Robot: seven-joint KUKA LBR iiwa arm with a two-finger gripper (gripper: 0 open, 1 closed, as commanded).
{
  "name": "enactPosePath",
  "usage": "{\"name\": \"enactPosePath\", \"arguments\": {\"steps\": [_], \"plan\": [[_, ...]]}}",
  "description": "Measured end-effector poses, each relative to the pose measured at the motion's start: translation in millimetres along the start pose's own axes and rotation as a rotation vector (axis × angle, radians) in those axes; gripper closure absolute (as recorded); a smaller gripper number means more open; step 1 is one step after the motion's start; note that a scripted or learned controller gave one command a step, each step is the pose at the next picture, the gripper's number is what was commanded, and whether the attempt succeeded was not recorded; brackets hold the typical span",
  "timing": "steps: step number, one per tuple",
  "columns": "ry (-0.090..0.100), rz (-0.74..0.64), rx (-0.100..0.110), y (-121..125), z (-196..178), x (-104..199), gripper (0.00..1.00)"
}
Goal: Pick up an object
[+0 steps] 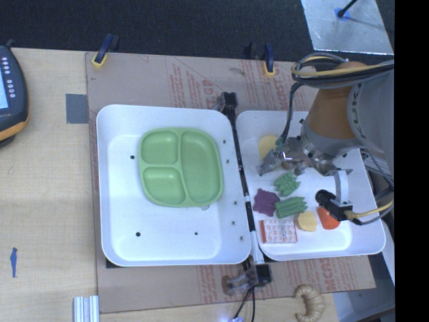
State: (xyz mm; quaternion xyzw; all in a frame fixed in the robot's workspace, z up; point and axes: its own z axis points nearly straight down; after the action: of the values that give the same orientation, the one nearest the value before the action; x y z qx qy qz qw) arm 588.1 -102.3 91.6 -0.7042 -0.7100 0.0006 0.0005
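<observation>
- Green divided plate point(181, 167) in the left bin point(114, 180), well left of the jaws.
- Purple toy point(265, 201), below-left of the jaws.
- Gripper point(280, 161) over the right bin point(362, 243); jaws' state cannot be told.
- Light-green ridged toy point(287, 183), just below the jaws; a darker green one point(291, 207) lies lower.

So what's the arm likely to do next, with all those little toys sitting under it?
Probably drop a little straight down. The gripper hangs low in the right bin, beside the yellow piece and just above the small green toy; nothing shows between its fingers. Lowering onto the green toy looks like the shortest way to a pick.
</observation>
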Motion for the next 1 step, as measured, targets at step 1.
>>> {"name": "enactPosePath", "arguments": {"steps": [1], "plan": [[0.000,0.003,-0.003,62.4,-1.3,-2.6,0.00]]}}
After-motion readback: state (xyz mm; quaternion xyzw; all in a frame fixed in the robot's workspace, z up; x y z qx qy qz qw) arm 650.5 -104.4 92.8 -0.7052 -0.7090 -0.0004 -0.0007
